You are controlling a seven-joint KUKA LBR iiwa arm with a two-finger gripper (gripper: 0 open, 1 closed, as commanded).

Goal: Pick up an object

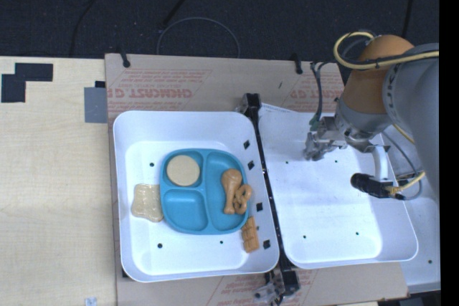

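Observation:
In the left bin (136,132) lies a blue divided plate (202,191). A round tan cookie (182,170) sits in its upper left section, and a tan drumstick (232,189) and a pretzel (243,198) lie in its right section. A pale bread slice (148,202) rests just left of the plate, and a small brown waffle piece (249,234) lies off its lower right corner. My gripper (315,147) hangs over the upper left part of the right bin (337,226), with nothing visible in it.
A black divider bar (262,175) runs between the two bins. Cables and a black connector (373,185) trail from the arm over the right bin's right side. A wooden bench top (50,190) extends to the left.

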